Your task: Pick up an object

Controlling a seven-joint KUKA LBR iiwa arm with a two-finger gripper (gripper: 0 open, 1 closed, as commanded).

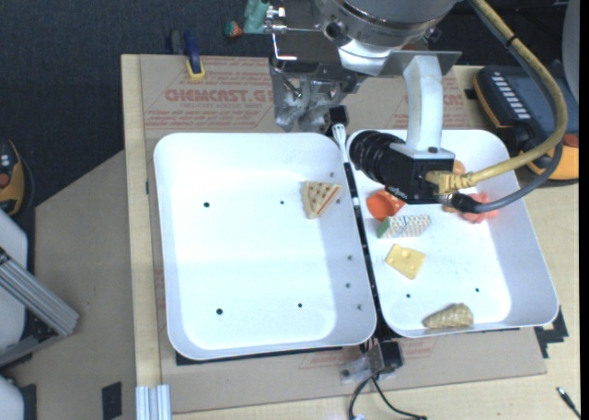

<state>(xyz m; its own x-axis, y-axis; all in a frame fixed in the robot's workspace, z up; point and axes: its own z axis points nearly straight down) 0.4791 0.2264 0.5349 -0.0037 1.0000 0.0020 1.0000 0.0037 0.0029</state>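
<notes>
My pincer (308,103) hangs over the desk (230,87), just past the far rim of the left bin (184,225). I cannot tell how wide it stands, nor whether it has hold of anything. The closest thing to take is the tan triangular wedge (320,198), lying flat in that bin's far right part, near its right wall. I judge it light, stiff and slightly ribbed (a toy food piece, by its look), so hardly slippery. I would grip it across two slanting edges, near the middle.
</notes>
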